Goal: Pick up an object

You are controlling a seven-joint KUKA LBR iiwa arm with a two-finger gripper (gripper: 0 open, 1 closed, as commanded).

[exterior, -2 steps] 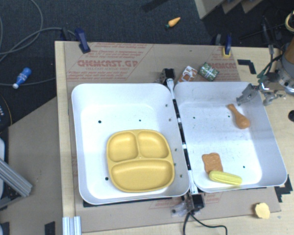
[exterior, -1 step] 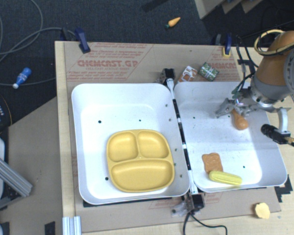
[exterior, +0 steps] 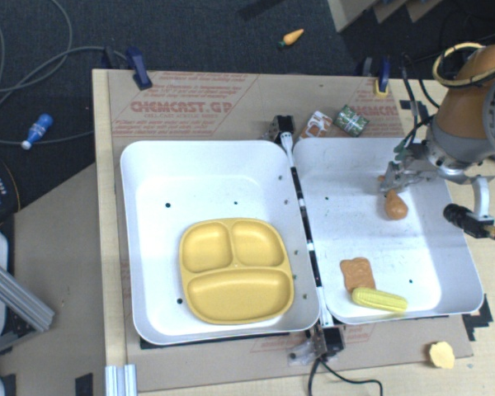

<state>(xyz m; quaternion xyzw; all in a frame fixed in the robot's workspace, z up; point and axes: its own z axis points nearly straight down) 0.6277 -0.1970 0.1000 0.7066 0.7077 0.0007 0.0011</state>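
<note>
1. The surface [exterior: 107,221] carried two white bins side by side. The left bin [exterior: 148,188] held a yellow divided plate [exterior: 235,269]; the right bin [exterior: 346,213] held the small things.
2. The arm [exterior: 466,114] reached in from the right, and its gripper [exterior: 396,184] hung low over the far part of the right bin, right above a small brown lump [exterior: 395,206]. Whether the gripper was apart or together could not be told, nor whether it touched the lump.
3. The brown lump looked like toy food: probably light, rounded and smooth, so apt to roll or slip. Closing across its narrow middle seemed the best hold.
4. Near the front rim lay a yellow corn cob [exterior: 379,300], long and likely stiff, best taken across its width.
5. Touching the cob lay a brown cookie [exterior: 357,272], flat and low, so probably hard to get under.
</note>
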